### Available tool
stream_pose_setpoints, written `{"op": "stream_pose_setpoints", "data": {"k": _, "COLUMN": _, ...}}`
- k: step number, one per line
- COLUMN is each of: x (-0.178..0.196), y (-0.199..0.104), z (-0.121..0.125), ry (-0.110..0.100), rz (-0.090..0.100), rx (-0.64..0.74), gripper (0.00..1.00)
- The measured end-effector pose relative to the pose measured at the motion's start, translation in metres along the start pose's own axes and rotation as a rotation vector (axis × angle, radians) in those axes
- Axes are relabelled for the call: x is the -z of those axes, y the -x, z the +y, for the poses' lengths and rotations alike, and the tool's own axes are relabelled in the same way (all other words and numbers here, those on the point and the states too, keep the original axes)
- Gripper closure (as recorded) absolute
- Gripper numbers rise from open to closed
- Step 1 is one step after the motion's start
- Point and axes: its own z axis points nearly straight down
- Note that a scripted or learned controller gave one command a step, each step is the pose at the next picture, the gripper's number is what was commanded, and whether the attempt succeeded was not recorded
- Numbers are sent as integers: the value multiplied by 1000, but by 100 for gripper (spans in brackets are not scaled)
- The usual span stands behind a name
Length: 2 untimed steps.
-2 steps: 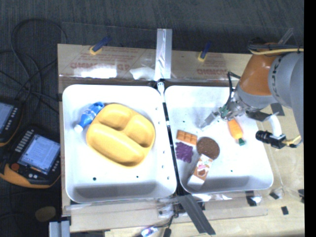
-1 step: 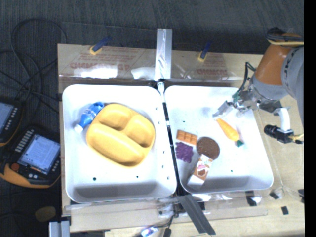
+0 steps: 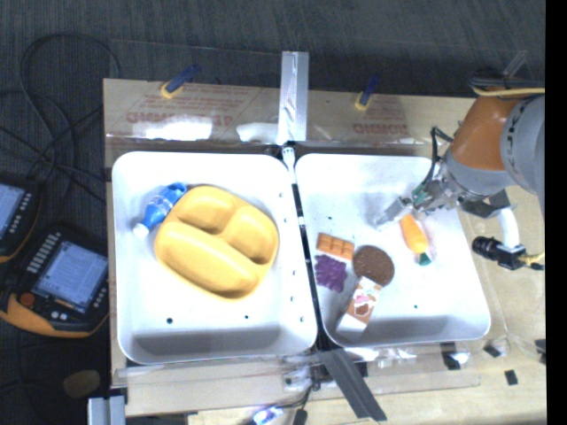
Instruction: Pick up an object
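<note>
Arm [image 3: 496, 144] comes in from the right, grey w/ an orange band, and its tip sits over the back of the right bin [image 3: 461, 312]. The jaws are low there, just above the carrot [image 3: 413, 235]. I can't tell how the jaws stand, too small and blurred from here, and I see nothing between them.

Carrot is the closest obj to the tip. It's short and orange w/ a small green end pointing toward the front of the bin, and it lies flat on the bin floor, right of centre, apart from the other items.

Other stuff in the right bin, nearer the divider:
- a brown round cookie [image 3: 373, 262]
- an orange-brown wafer [image 3: 335, 244] just left of it
- purple grapes [image 3: 330, 273] touching or nearly touching the wafer's front edge
- a small carton [image 3: 361, 304] in front of the cookie, approx touching it

Left bin [image 3: 133, 326] has a big yellow loaf [image 3: 215, 239] across the middle, w/ a blue bottle [image 3: 159, 206] tucked against its back-left side.

Both bins are shallow, white and side by side on a pale wood worktop [image 3: 505, 326]. Two clamps [image 3: 180, 80] w/ yellow and blue grips sit at the back edge. The floor is dark carpet. A black cable loops at far left, and a pendant [image 3: 58, 277] w/ a lit screen lies on the floor left of the worktop.
</note>
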Motion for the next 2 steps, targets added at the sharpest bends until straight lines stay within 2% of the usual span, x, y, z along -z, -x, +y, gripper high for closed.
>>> {"op": "stream_pose_setpoints", "data": {"k": 1, "x": 8, "y": 1, "z": 0, "ry": 1, "rz": -7, "rx": 1, "gripper": 100}}
{"op": "stream_pose_setpoints", "data": {"k": 2, "x": 112, "y": -109, "z": 6, "ry": -14, "rz": 1, "rx": 256, "gripper": 100}}
